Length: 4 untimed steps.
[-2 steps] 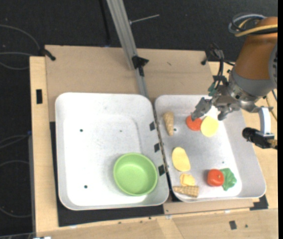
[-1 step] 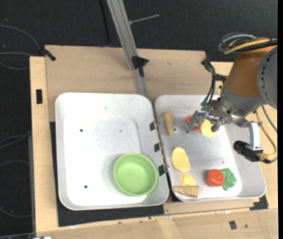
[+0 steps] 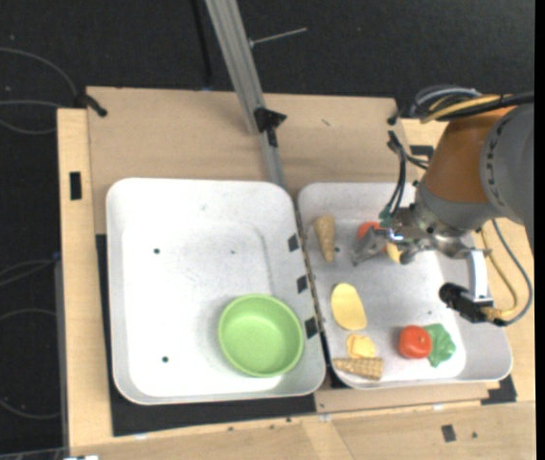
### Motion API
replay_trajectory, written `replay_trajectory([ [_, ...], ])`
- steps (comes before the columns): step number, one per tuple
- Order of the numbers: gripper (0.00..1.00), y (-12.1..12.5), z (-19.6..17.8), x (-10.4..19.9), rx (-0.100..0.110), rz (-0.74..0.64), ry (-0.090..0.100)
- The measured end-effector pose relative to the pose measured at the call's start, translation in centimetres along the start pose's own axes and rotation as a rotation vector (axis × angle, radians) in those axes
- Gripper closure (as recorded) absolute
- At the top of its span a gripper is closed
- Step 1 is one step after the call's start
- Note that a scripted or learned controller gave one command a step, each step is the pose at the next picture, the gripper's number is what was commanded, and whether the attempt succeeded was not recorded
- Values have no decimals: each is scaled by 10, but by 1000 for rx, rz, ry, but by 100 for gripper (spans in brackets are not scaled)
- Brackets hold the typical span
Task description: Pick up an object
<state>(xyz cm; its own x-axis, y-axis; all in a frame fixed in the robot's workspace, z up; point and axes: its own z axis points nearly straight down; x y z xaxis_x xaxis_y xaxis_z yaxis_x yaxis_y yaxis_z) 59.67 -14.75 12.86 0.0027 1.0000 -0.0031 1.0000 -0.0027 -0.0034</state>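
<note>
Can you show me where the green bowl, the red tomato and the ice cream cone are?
Round green plastic bowl [image 3: 261, 334], camera view, inside bottom.
Red toy tomato [image 3: 413, 341], camera view, red body.
Tan waffle ice cream cone [image 3: 325, 235], camera view, middle.

KUKA iiwa arm [image 3: 502, 166]: a thick, rounded grey link with a broad orange band [image 3: 456, 166] above the wrist. Below the band sits a grey metallic wrist section, carrying the small dark two-finger gripper [image 3: 373, 247]. Thin black cables [image 3: 401, 175] loop along the arm's side; yellowish and black leads trail past a black fitting [image 3: 464, 300] with a white bracket.
</note>
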Motion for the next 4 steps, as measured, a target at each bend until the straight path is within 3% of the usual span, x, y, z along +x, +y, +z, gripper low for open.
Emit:
replay_trajectory([
  [1, 100, 2, -14, 0, -7, 4, 2],
  [3, 100, 19, -122, -5, -11, -7, 1],
  [4, 100, 20, -151, -6, -8, -8, 3],
])
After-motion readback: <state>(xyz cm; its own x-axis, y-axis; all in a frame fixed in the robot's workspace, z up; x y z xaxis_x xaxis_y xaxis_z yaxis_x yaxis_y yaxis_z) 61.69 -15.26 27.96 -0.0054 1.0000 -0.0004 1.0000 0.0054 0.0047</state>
